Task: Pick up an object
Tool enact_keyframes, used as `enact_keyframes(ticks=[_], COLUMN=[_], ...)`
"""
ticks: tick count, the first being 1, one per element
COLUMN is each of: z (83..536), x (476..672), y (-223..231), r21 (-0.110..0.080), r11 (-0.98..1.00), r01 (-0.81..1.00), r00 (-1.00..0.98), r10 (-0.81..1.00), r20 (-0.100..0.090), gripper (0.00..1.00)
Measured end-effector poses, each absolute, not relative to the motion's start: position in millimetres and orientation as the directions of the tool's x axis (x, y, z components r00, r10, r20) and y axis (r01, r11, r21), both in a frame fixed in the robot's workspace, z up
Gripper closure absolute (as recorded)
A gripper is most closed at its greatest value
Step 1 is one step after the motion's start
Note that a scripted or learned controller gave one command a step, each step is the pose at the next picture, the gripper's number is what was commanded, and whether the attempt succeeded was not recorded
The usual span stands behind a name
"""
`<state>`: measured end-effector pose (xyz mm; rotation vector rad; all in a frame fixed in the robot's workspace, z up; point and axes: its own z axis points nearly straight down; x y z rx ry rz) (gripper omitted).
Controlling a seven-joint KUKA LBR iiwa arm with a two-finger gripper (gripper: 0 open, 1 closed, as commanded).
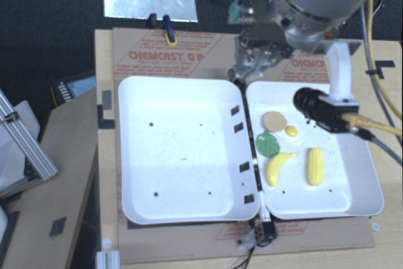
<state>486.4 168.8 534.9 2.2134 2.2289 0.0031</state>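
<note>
The pincer [249,72] hangs at the top middle of the picture; I cannot tell its state. The banana [278,167] lies lower right, pointing up-right.

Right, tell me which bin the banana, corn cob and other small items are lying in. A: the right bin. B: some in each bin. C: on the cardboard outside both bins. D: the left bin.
A: the banana, corn cob, green piece, tan disc and small yellow piece all lie inside the right bin.
</note>
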Motion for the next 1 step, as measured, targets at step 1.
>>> enact_keyframes(ticks=[1], z=[358.4], x=[485.0], y=[160.9], r21=[-0.014], r11=[0.0], r01=[1.0], r00=[0.0], r10=[1.0], r20=[-0.005], gripper=[1.0])
